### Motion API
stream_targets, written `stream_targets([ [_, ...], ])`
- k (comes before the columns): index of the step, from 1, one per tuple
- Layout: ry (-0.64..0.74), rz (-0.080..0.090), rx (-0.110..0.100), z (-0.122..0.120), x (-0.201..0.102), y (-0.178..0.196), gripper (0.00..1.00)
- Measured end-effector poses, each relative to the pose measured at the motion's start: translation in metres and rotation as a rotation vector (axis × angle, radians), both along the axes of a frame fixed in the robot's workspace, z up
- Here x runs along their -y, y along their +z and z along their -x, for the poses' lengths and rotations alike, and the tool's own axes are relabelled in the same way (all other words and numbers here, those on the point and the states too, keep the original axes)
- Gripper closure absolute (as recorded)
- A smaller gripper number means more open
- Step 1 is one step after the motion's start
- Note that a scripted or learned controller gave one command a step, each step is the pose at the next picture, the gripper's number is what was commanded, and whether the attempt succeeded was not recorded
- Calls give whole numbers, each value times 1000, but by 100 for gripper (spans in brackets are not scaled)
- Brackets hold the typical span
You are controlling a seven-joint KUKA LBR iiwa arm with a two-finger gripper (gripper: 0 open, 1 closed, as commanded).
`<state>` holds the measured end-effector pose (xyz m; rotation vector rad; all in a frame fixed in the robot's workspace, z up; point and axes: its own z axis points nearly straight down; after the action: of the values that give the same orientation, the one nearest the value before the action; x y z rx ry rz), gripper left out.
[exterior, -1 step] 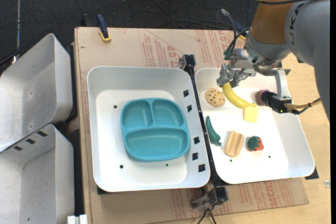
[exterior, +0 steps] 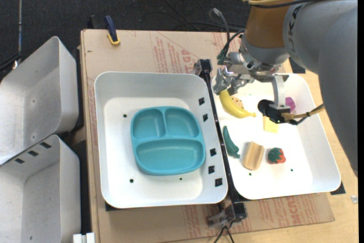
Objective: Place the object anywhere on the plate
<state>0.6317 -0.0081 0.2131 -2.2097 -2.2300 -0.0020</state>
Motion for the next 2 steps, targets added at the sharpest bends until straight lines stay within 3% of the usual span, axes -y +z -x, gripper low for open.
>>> stream_targets([
  [2,-1,1,-2,14,-97,4,100],
])
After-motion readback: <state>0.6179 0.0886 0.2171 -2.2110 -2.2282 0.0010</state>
